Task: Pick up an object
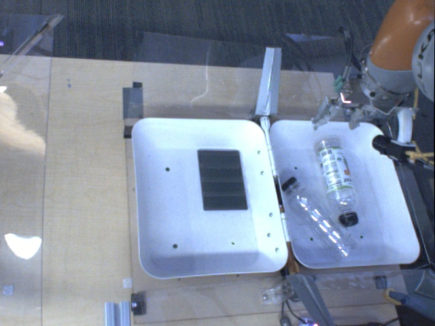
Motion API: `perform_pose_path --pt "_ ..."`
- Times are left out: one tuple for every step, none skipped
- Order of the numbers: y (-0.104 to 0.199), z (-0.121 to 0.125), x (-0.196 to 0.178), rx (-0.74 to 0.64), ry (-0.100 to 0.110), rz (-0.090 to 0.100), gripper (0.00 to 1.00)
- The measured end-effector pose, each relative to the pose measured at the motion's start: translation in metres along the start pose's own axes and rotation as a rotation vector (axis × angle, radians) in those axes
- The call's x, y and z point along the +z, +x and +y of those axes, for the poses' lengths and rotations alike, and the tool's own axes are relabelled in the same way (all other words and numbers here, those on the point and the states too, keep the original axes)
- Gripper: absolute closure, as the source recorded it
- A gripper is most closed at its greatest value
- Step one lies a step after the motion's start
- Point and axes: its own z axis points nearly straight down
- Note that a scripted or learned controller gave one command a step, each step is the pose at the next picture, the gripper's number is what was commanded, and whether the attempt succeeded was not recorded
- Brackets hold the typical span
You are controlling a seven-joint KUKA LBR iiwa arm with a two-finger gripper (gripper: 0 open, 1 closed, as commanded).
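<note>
Right bin (pixel 401 246), front: clear ribbed plastic bottle (pixel 319 221) lying diagonal, black cap end near the divider, hard to see against the white. Just above it, second clear bottle (pixel 336 172), smooth, white label with green print, lying roughly lengthwise, black cap (pixel 349 218) toward the front. The two nearly touch. Left bin (pixel 156 202): flat dark rectangular slab (pixel 222 179) with ribs, matte. Bins glossy white, rounded corners, on a pale wood surface (pixel 75 202). Gripper (pixel 343 114) above the right bin's far edge, fingers spread, nothing between them.
</note>
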Motion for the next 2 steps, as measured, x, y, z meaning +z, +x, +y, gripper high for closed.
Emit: perform_pose_path --pt "-0.008 0.011 -0.038 -0.443 -0.007 -0.004 0.0" --pt "-0.019 0.012 -0.052 -0.471 -0.006 -0.004 0.0"
